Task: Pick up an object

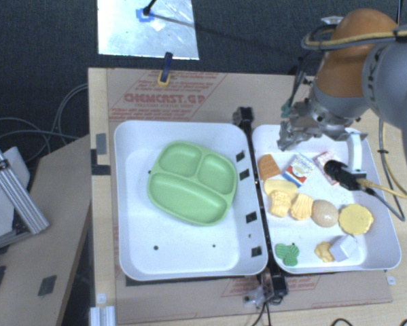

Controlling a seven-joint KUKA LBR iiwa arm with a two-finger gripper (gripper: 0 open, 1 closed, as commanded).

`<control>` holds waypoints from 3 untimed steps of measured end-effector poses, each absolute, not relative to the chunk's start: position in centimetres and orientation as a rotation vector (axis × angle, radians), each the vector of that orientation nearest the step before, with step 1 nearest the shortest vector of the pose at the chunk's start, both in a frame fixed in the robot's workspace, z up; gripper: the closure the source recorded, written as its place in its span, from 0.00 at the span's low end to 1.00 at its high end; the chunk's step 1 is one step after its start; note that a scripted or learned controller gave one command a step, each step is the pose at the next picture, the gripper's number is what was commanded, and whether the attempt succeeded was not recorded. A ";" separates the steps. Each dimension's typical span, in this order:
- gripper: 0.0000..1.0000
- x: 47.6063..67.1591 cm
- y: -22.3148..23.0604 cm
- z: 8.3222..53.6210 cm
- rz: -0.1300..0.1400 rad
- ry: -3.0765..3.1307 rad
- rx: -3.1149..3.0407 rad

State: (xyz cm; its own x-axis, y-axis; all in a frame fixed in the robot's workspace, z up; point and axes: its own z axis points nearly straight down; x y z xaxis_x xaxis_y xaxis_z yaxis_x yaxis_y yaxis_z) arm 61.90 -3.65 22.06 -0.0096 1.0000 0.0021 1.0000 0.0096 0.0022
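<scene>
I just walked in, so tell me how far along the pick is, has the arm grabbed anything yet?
Nothing looks picked yet. The gripper hangs over the far end of the right bin, with nothing seen in it. The toy food pieces, such as the yellow round piece and the green piece, lie on the bin floor. The green divided plate sits in the left bin. Descent, grasp and lift remain.

One fixed camera looks down at a slant on both white bins

Two white bins, one green divided plate, one gripper
</scene>
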 end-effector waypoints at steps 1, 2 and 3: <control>1.00 61.6 0.3 23.2 0.005 2.231 2.211; 1.00 60.1 0.4 22.9 -0.001 2.225 2.219; 1.00 61.6 0.4 23.0 0.004 2.227 2.213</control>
State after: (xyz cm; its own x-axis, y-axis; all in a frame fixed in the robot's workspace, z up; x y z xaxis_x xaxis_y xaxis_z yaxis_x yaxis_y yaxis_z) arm 61.60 0.40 22.99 -0.0061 1.0000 0.0005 1.0000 0.0061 0.0031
